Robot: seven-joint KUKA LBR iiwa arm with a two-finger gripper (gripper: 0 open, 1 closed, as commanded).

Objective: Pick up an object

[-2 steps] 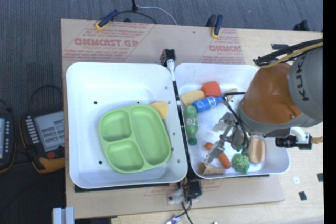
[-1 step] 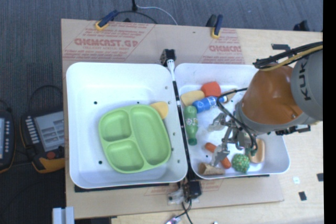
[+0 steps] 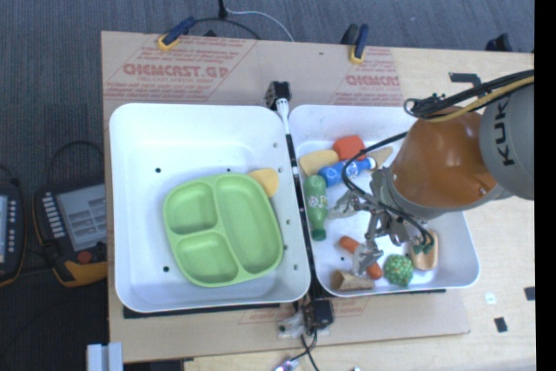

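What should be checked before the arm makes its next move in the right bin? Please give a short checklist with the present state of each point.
1. Gripper is over the right bin, above the small items: ok.
2. An object is between the fingers: cannot tell; the metal parts blur with the clutter.
3. A target lies close: ok; an orange piece and a green broccoli-like item sit near the gripper.
4. Target stands free of neighbours: not ok; the items near the gripper are crowded together.
5. Green bottle lies by the divider, left of the gripper: ok.
6. Green tray sits in the left bin, away from the arm: ok.
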